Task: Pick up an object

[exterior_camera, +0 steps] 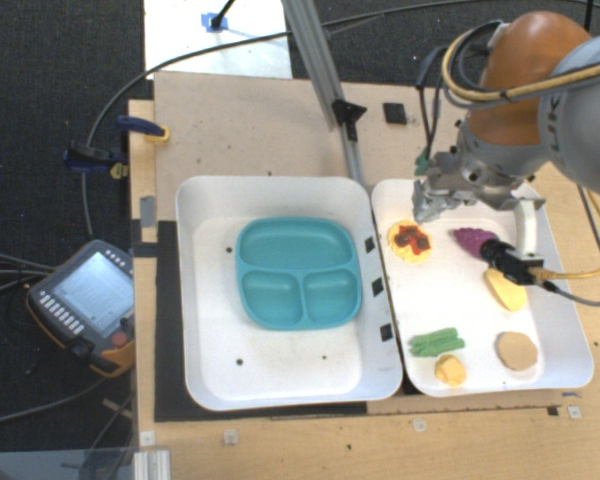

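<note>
Item: gripper [427,206], finger state not discernible, poised upper centre-right; nearest object, round pizza toy [410,240], lies just below-left of it.

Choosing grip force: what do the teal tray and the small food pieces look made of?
Teal tray: likely smooth moulded plastic, uniform colour, soft sheen, rounded compartments. Purple piece, green piece and tan round piece: probably matte plastic or rubber toy food, flat saturated colours; too small to be sure.
</note>
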Available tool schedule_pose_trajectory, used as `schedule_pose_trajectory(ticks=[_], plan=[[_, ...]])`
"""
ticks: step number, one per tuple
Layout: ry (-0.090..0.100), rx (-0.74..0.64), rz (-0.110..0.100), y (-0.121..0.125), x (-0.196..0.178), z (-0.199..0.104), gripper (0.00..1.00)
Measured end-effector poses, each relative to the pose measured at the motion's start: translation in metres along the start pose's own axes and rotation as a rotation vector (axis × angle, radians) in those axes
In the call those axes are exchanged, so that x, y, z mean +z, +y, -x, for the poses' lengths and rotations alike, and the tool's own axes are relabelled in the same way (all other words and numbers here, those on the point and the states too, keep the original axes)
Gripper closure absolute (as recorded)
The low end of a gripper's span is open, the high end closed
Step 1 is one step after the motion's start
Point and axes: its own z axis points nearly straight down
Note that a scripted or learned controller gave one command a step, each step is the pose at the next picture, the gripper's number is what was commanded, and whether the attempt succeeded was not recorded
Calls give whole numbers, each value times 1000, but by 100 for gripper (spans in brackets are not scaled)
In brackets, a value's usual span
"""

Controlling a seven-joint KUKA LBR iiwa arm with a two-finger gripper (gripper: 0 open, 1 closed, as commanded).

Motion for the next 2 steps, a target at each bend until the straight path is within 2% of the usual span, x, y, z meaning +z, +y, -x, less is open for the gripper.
schedule_pose_trajectory(ticks=[1,2], plan=[[-1,1,-2,-5,12,-55,100],[1,0,-1,-1,5,-114,100]])
